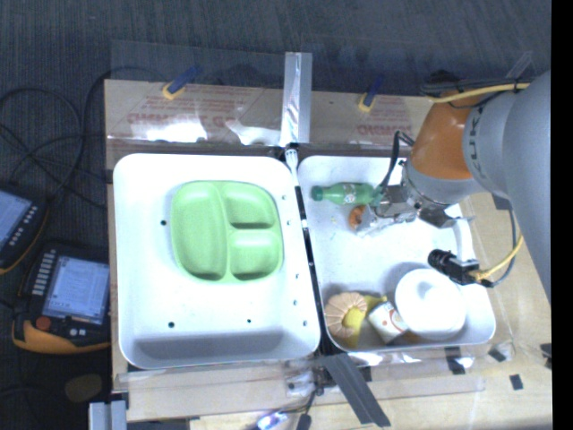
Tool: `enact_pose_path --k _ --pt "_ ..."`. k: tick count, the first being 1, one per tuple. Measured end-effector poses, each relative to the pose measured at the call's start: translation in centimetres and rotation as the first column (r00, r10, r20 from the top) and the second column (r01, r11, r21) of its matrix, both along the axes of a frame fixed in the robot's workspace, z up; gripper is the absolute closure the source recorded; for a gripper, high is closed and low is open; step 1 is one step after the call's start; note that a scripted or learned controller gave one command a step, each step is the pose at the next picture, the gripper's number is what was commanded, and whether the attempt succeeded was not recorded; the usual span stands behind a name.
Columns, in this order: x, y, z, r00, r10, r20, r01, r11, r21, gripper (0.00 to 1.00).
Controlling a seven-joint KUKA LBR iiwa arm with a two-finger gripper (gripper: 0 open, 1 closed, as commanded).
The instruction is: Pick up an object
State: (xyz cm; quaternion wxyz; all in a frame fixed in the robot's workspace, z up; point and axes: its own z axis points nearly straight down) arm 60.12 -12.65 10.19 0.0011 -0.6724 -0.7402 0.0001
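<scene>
Right bin [329,267] taken as the landmark. The gripper [383,213] is seen low inside the bin's upper half, reached in from the bin's right side under the orange-banded wrist. Finger state cannot be told: the tips are blurred against the white floor and partly covered by the wrist body.

A green bottle [343,193] is laid on its side near the bin's top edge, just left of the gripper. A small orange item [357,214] is seen just below the bottle, right at the gripper; contact cannot be confirmed.

Along the bin's bottom edge a tan round object [341,309], a yellow piece [354,319], a small cup [387,322] and a white lidded container [430,302] are packed together.

Left of the bin, a green divided tray [226,229] is seated in the left bin [143,330].
</scene>
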Motion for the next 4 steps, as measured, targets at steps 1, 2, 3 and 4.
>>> enact_pose_path --k 1,2,3,4 --pt "1.1 1.9 8.9 0.995 -0.098 0.0 0.098 0.995 -0.003 1.0" --pt "1.1 1.9 8.8 0.995 -0.098 0.0 0.098 0.995 -0.003 0.0" --pt "3.1 2.6 -0.7 0.998 -0.062 0.009 0.062 0.998 -0.004 0.0" --pt "3.2 0.4 -1.0 0.996 -0.09 0.017 0.09 0.996 -0.002 0.0"
